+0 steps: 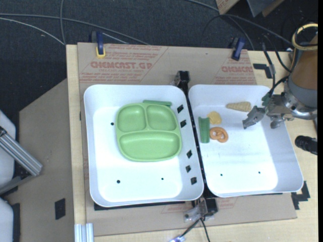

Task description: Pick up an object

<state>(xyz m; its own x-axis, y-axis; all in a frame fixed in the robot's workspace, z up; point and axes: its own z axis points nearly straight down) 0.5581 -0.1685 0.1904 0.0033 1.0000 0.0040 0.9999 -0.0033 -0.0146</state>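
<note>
The right bin [282,180] holds a few small toy foods on its left side: a green stick [204,129], a yellow round piece [215,118], an orange pretzel-like ring [219,134] and a beige bread-like piece [238,106]. My gripper [261,123] hangs over the right bin's upper right part, right of these foods and apart from them. Its fingers are spread open with nothing between them. The closest object is the beige piece, up and to the left of the left fingertip [248,123].
In the left bin [101,185] lies a green divided plate [148,132]. A row of black clips runs down the seam between the bins. Cables cross the dark floor behind the bench. The right bin's lower half is bare white floor.
</note>
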